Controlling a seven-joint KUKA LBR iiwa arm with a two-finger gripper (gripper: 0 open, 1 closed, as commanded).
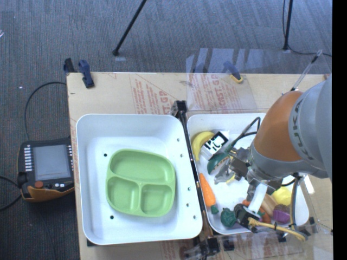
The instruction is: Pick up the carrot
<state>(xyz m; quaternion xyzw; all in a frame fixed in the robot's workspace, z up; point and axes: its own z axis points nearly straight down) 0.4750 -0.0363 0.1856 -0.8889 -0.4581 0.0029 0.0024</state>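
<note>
the carrot (207, 190) lay in the right bin (246, 118), close along its left wall, tip pointing toward the far side, with nothing gripping it. just beside it sat a banana (201, 140) and a small black-and-white box (216, 141). the gripper (223, 166) hung over the bin's middle, right of the carrot. the left bin (130, 124) held a green divided tray (141, 182) on the table (141, 88).
</note>
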